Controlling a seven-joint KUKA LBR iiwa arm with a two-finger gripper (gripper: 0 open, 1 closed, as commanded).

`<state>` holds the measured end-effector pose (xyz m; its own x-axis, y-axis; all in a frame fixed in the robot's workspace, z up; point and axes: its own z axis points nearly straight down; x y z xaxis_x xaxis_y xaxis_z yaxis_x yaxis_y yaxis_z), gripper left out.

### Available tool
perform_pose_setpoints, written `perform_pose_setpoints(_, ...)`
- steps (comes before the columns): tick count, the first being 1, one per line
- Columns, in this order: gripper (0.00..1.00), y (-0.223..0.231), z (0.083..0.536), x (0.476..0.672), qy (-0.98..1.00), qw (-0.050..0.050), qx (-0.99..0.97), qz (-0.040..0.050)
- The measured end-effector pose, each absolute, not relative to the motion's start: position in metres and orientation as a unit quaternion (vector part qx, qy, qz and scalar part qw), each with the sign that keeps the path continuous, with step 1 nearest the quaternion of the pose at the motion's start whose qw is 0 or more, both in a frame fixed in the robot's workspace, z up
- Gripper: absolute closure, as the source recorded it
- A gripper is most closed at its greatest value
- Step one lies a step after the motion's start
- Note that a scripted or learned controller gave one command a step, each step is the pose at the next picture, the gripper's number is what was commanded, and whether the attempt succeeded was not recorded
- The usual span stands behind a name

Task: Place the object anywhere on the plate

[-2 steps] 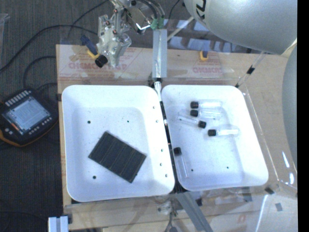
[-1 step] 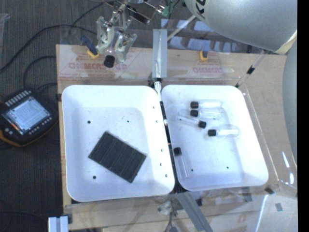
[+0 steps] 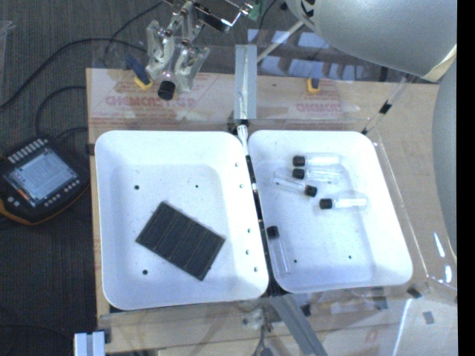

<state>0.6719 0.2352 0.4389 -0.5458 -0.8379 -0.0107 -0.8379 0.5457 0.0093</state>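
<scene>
A dark grey ridged plate point(image 3: 180, 241) lies at a slant on the floor of the left bin point(image 3: 119, 162). My gripper point(image 3: 175, 59) hangs high at the back left, over the bench's rear edge and outside both bins. Its fingers are shut on a clear vial point(image 3: 169, 82) whose black cap pokes out below them. The plate is well in front of the gripper, toward the near side of the left bin.
The right bin point(image 3: 386, 199) holds several clear vials with black caps, most in its far half point(image 3: 315, 159) and one by the left wall point(image 3: 276, 247). A metal post point(image 3: 245, 80) stands behind the divider. A teach pendant point(image 3: 41, 178) lies left of the bench.
</scene>
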Motion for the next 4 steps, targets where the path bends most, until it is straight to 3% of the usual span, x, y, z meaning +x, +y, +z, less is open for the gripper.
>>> perform_pose_setpoints(4, 1.0, 0.237, 0.468, 0.681, 0.882, 0.009, -0.471, 0.0192)
